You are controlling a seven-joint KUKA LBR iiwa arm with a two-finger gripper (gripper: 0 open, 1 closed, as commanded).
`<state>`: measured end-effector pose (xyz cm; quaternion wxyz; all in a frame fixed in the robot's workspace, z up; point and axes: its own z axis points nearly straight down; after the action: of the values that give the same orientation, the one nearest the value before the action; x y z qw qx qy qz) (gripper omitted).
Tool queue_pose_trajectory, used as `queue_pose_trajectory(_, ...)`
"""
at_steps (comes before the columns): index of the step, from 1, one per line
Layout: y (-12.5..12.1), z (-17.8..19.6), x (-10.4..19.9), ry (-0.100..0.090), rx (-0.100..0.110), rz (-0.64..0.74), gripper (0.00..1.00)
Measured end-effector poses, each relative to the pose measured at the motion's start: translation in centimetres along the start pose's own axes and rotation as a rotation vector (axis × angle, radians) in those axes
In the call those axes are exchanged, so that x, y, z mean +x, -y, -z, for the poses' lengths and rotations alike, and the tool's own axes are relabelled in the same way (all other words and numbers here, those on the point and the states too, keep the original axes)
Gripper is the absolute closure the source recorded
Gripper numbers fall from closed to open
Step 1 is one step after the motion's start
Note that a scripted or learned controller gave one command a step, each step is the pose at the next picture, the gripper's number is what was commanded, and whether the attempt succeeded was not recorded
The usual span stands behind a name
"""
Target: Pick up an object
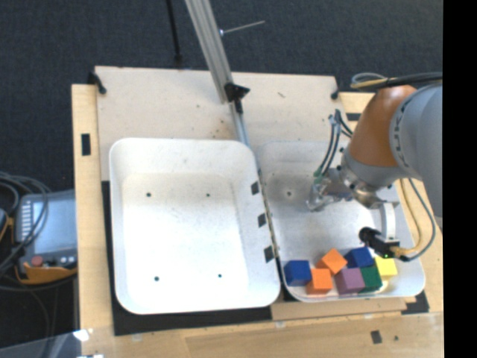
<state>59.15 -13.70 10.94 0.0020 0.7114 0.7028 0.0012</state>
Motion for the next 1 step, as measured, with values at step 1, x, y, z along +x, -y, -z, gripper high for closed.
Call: queue_pose_trajectory(1, -0.67, 4.57, 0.24, 0.000, -0.001, 0.016, 1.00)
